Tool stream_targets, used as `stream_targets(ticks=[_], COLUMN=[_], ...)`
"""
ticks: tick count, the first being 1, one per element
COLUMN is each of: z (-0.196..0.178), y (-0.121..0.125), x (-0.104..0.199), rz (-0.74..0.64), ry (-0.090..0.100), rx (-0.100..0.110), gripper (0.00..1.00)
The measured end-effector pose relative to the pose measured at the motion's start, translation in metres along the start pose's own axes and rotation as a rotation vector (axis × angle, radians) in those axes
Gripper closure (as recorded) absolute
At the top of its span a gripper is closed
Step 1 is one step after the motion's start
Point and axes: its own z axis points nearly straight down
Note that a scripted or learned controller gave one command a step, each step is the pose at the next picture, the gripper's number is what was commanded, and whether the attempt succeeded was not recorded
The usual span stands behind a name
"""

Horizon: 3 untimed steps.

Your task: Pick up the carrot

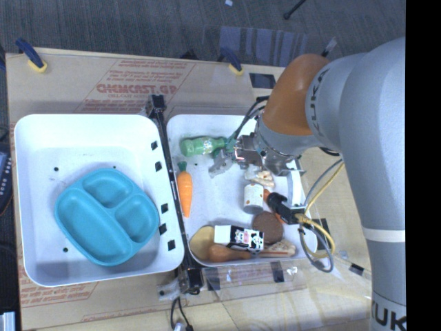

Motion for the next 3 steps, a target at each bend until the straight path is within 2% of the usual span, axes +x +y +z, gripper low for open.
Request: stream_targets(ticks=[1, 2, 3], z=[0.06, -0.044, 0.064], y=[-0.004, 0.054, 0.023], x=[0.02, 0.057, 0.027], rz=[-0.076, -0.048, -0.203], ry=[-0.014, 0.0, -0.003], rx=[-0.021, -0.022, -0.009], gripper=[0.0, 0.0, 0.0])
